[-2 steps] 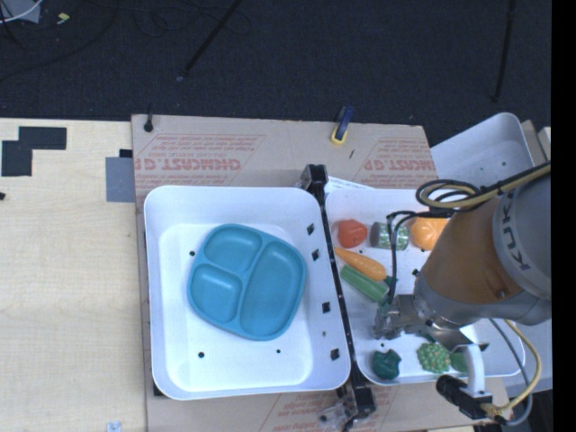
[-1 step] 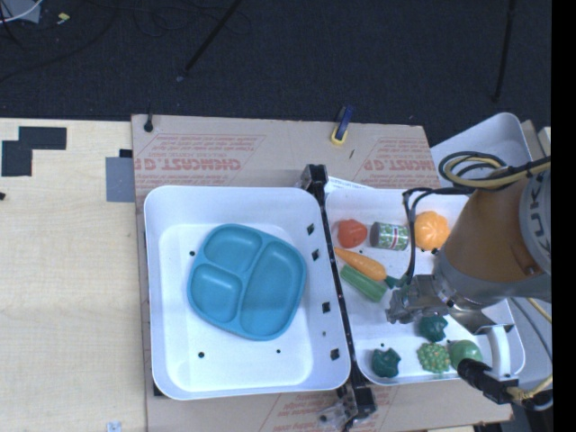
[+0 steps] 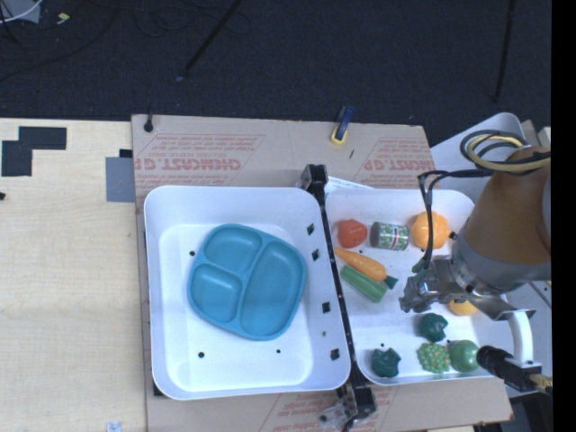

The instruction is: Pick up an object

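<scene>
At the right of the frame the tool (image 3: 416, 297) hovers low in the right bin (image 3: 360, 349) beside a toy cucumber (image 3: 363, 283) and carrot (image 3: 360, 263); its grip state is unclear. The left bin (image 3: 166, 349) holds 1 blue tray (image 3: 246, 280).

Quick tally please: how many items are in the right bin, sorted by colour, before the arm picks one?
Counting what shows in the right bin:
Red: 1, tomato
Orange: 2, orange fruit, carrot
Green: 5, can, cucumber, dark piece, dark piece, grapes with apple
Yellow: 1, partly hidden under the gripper
Total: 9
</scene>
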{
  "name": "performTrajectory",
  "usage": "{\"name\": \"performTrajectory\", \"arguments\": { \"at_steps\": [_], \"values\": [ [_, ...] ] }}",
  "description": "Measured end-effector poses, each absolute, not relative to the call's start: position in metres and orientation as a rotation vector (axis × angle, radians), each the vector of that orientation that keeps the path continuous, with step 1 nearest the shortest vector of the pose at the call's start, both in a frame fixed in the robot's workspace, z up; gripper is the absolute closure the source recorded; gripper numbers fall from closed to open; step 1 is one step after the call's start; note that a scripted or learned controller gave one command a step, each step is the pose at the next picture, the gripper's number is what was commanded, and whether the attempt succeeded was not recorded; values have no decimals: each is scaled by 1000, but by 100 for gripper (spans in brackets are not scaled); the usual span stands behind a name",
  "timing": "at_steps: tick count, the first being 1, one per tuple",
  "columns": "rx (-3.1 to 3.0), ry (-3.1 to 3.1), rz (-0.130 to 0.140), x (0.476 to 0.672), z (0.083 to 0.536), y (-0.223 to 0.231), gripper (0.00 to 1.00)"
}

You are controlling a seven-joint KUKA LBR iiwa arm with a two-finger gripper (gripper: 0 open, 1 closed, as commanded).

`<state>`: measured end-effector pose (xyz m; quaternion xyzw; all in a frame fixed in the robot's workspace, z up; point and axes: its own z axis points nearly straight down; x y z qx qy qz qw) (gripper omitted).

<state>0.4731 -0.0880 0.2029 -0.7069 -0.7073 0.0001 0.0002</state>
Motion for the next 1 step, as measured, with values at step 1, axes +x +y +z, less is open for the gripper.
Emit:
{"name": "performTrajectory", "arguments": {
  "at_steps": [1],
  "values": [
    [-2220, -2222, 0, 474, 229, -89, 100]
  ]
}}
